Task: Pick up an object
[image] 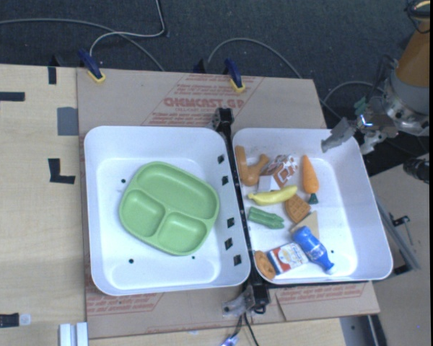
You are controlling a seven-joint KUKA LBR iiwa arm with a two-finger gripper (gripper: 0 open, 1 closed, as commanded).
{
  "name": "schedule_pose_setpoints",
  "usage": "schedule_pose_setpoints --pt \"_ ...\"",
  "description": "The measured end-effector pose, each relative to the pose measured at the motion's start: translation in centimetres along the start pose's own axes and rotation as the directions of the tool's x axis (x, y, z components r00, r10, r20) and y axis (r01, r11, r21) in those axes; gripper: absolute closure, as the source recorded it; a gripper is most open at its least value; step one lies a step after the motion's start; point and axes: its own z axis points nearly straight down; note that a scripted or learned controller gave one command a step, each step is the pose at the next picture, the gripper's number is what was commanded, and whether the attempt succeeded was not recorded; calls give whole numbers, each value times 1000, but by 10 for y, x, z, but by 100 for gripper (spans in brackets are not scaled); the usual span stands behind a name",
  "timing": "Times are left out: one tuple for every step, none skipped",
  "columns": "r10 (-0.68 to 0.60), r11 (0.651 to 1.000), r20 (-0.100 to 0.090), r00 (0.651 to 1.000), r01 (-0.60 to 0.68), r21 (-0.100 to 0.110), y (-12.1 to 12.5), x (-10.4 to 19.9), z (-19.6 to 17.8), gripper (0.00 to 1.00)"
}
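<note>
Nearest the lens, a blue bottle (315, 249) and a small carton (287, 256) lie in the right bin (368, 215). Both look light and slick. I judge the stiff, narrow carrot (309, 175) easiest to take across its middle, though a cracker (297, 209) and a banana (273, 195) crowd it. The pincer (343, 137) hovers at the bin's far corner, grasping nothing; its spread I cannot tell. A green plate (169, 207) fills the left bin (105, 193).

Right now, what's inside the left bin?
The left bin holds one green divided plate, lying flat with its three compartments bare. Whatever bin floor lies under the plate is covered. The toy food sits in the right bin.
</note>
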Motion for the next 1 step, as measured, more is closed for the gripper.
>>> schedule_pose_setpoints --pt "-1 1000 -1 1000 1 4 24 -4 110 0"
